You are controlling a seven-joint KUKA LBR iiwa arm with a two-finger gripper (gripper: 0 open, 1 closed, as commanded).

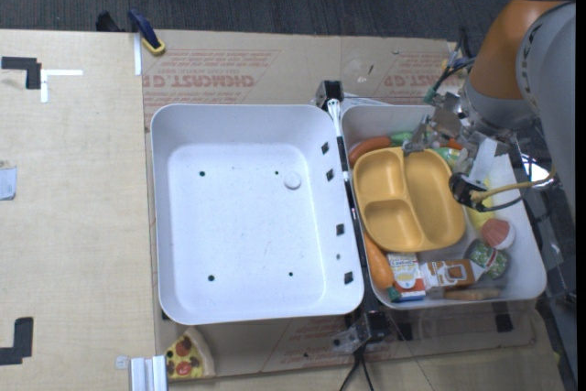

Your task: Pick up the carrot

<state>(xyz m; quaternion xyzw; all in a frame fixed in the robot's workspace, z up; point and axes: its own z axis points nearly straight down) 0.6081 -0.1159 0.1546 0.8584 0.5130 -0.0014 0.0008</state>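
Across the bench, two shallow white bins sit side by side: the left bin is the larger in view and carries a small pale disc near its upper right; the right bin is crowded. Arm, grey with an orange band, reaches in from the right over the right bin's upper right corner. Yellow divided tray takes up most of that bin's middle, tilted, its two wells bare. Gripper hangs just above the tray's upper edge, among cluttered items; whether the jaws are open or shut cannot be told at this angle, and nothing is seen between them. Juice carton lies along the bin's near wall, with a red-capped item to its right. Carrot, judged to be the orange piece wedged between the tray's lower left rim and the bin's left wall, runs lengthwise along that wall. It lies well apart from the gripper, diagonally across the tray toward the near left corner. Judgement: the approach must cross the tray and descend into a narrow gap.
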